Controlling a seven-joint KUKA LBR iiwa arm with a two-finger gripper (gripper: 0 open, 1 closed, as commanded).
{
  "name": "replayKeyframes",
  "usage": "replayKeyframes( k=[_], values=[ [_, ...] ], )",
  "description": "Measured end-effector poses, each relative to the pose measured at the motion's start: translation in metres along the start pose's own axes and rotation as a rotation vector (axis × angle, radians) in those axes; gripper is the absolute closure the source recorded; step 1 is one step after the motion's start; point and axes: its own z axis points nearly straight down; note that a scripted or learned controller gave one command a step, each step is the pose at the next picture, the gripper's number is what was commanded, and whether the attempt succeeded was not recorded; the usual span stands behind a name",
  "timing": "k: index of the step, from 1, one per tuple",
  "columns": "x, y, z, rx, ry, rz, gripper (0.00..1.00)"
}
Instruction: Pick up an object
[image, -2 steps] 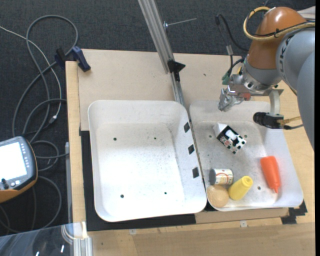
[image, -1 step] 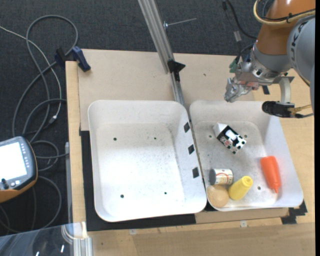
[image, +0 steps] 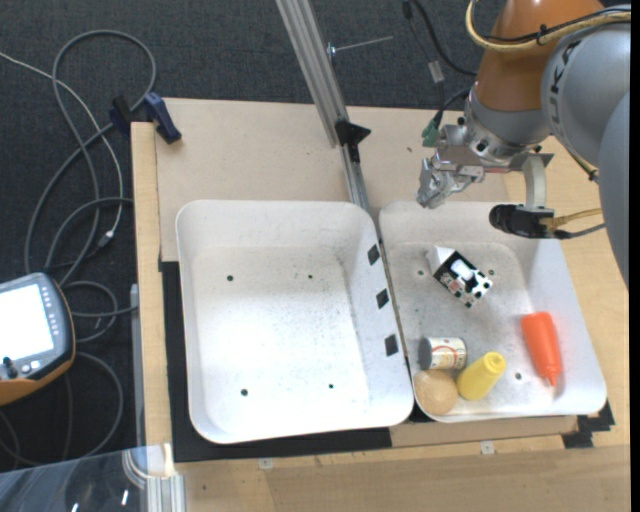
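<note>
Carrot (image: 541, 345), orange and tapered, is lying at the right side of the right bin (image: 570, 290), looking light, stiff and a bit slippery; gripping across its thick middle seems safest. Gripper (image: 432, 192) is hovering over the bin's far left corner, holding nothing, and whether its claw is spread I cannot tell.

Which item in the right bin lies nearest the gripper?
The black-and-white box, alone in the bin's upper half below the gripper; the others lie along the lower edge.

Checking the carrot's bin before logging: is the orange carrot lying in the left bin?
No, the orange carrot lies in the right bin, near its right wall.
</note>
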Motion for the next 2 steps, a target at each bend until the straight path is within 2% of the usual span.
replayKeyframes(
  k=[2],
  values=[
    [0.107,-0.041,-0.018,0.003,0.0,-0.001,1.0]
  ],
)
